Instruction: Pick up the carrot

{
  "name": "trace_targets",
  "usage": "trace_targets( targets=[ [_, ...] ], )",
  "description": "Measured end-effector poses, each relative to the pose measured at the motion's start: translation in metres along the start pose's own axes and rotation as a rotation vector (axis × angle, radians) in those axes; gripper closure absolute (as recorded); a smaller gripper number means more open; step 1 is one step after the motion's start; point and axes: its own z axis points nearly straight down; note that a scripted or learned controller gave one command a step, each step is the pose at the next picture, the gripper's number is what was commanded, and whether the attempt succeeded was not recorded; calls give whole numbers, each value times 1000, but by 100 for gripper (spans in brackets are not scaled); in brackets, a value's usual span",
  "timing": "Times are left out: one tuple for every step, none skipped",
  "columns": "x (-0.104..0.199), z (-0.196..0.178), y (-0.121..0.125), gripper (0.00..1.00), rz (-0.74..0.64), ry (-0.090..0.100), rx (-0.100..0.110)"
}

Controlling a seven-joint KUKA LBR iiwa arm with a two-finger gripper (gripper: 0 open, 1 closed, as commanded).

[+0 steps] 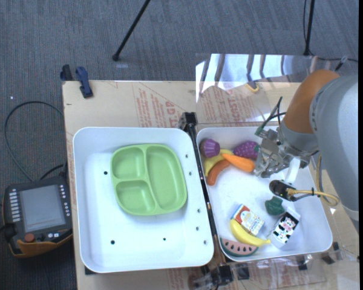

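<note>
End effector (pixel 267 162) at the carrot's (pixel 239 162) thick end; whether it grips cannot be told.
The smooth, tapered orange carrot lies in the glossy white right bin (pixel 323 225), beside knobbly purple grapes (pixel 246 148).

The gripper (pixel 265 164) hung over the right bin (pixel 317 225), right at the carrot's (pixel 238 162) thick end, purple grapes (pixel 246 148) just behind. Banana (pixel 247 234) and watermelon slice (pixel 239 247) lay near the front rim. The left bin (pixel 94 222) held a green divided plate (pixel 149 179).
</note>
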Motion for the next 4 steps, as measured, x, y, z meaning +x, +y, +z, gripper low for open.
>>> trace_targets(
  targets=[
    [52,9,-62,100,94,10,-11],
    [52,8,-61,0,93,9,-13],
    [52,1,-62,100,92,8,-4],
    [52,1,-62,0,91,8,-4]
  ],
)
